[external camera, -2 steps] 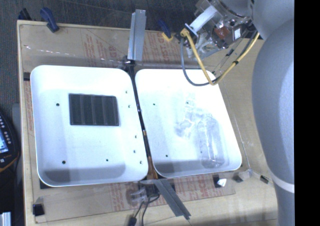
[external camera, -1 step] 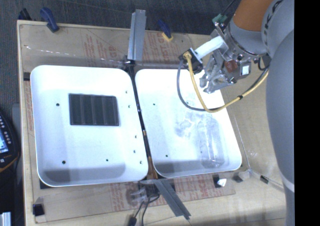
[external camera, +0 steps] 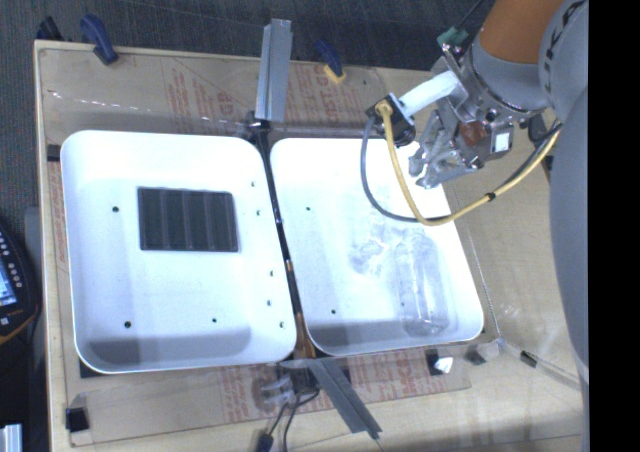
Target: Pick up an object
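A clear plastic bottle (external camera: 421,285) lies in the right bin (external camera: 330,325), near its right wall, running front to back. Beside it, toward the bin's middle, sits a small clear crumpled object (external camera: 368,248). A dark grey ribbed block (external camera: 188,219) lies flat in the left bin (external camera: 100,340). My gripper (external camera: 432,168) hangs above the right bin's back right corner, well above and behind the bottle. Nothing shows between its fingers.
A metal bar (external camera: 273,70) stands up behind the seam between the bins. Blue clamps (external camera: 98,41) grip the bench's back edge. Yellow and black cables (external camera: 440,215) loop down from the wrist over the right bin.
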You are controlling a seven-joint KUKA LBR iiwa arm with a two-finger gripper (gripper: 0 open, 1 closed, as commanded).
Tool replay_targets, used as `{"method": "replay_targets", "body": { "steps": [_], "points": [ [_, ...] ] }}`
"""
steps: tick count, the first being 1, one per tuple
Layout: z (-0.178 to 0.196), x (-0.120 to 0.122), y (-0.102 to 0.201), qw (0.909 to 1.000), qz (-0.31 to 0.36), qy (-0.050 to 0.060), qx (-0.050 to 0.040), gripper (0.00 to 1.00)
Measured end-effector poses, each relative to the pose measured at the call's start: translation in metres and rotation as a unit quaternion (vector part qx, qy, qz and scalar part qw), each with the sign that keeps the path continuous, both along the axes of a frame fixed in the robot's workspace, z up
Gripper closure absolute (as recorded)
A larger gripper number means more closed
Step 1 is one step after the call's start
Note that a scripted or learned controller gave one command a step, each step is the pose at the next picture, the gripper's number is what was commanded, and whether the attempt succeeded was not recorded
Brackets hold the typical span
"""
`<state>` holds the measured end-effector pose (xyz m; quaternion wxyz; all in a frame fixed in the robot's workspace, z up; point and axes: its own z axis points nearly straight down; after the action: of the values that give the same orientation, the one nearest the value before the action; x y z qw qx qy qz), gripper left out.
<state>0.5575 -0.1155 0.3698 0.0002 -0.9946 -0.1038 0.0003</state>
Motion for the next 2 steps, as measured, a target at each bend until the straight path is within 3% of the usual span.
{"method": "replay_targets", "body": {
  "steps": [1,2],
  "points": [
    [0.022,-0.013,0.073,1.0000,-0.001,-0.002,-0.0008,1.00],
    [0.047,0.014,-0.010,0.9954,0.096,0.000,0.0003,1.00]
  ]
}}
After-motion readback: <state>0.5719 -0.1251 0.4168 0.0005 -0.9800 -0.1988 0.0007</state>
